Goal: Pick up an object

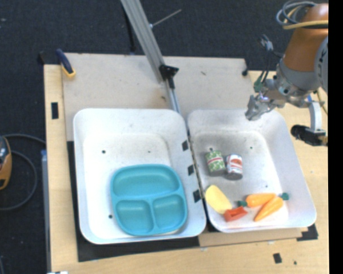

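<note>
While the grey arm with its orange band is seen reaching in from the right, the gripper [255, 112] is held above the far right corner of the right bin [297, 158], close to the bin's upper rim. Whether the pincer is apart or together cannot be told, since its tip is small and dark against the bin wall; nothing is seen clamped in it.

The objects that could be picked are found lower in the right bin, all apart from the gripper. A green can [215, 161] and a red and white can [234, 166] are lying just beside each other near the bin's middle, below and to the left of the gripper. Further toward the near edge, a yellow piece [218, 198] is resting by the bin's left wall, with a small red piece [235, 214] touching or nearly touching it. Two orange carrots [265, 205] are laid side by side just right of the red piece, near the bin's near right corner; these are placed farthest from the gripper.

A blue divided plate [149, 199] with three compartments is set in the near part of the left bin [97, 136], well apart from the gripper. A slanted metal rail [143, 30] is seen crossing the bench behind the bins
</note>
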